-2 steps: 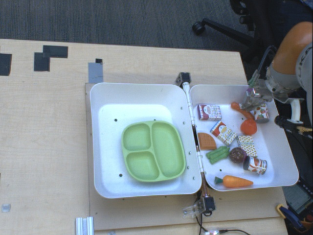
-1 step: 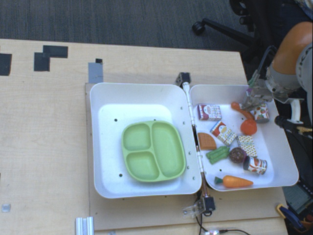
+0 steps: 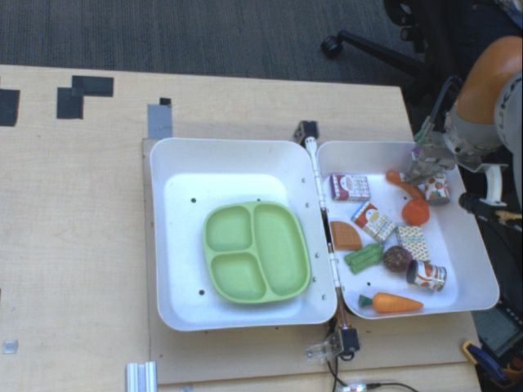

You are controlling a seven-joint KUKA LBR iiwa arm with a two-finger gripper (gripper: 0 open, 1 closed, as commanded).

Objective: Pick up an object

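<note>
Toy food items fill the right white bin (image 3: 482,260): a small maroon-and-white carton (image 3: 350,187), an orange-and-white snack packet (image 3: 374,221), a round orange-red toy fruit (image 3: 416,212), a green toy vegetable (image 3: 364,257), a dark purple round piece (image 3: 398,258), a small printed can (image 3: 427,276), an orange toy carrot (image 3: 395,304), a tan toy bread slice (image 3: 346,236) and a pale checkered packet (image 3: 413,241). Left white bin (image 3: 176,243) holds a light-green three-compartment plate (image 3: 257,252).

Gripper (image 3: 426,168) sits low at the far right corner of the right bin, approx. over a small red-and-white printed item (image 3: 436,188) and just beside a thin orange piece (image 3: 403,181). Jaw state: cannot tell; fingers merge w/ clutter. No item visibly held.

Step in hand (judged): descent/close on a target near that corner.

Procedure notes:
- Centre the target between the jaws before closing; neighbours lie close, so an off-centre close may catch two items or push one away.
- Keep clear of the bin wall, which is near.
- Lift straight up; confirm item is betw. the jaws before counting the pick as done.
</note>
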